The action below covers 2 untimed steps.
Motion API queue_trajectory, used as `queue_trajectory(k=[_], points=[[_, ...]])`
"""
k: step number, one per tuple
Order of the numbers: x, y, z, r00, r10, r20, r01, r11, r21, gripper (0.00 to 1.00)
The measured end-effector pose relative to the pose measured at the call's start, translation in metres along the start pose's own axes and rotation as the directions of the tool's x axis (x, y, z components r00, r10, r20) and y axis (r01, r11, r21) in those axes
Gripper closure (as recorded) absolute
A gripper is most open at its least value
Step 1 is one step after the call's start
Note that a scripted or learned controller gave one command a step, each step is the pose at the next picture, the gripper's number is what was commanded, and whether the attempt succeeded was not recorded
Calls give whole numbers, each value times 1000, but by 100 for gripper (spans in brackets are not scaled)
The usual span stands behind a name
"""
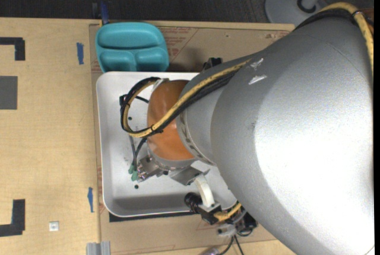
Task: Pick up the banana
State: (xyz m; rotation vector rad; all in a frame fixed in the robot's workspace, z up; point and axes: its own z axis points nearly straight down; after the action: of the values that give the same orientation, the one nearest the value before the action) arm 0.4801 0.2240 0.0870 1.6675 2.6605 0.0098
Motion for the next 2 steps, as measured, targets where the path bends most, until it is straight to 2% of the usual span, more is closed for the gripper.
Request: queue_trajectory(k=[2], points=[[0,1,-19,1000,0,0,0,1000,-3,100]])
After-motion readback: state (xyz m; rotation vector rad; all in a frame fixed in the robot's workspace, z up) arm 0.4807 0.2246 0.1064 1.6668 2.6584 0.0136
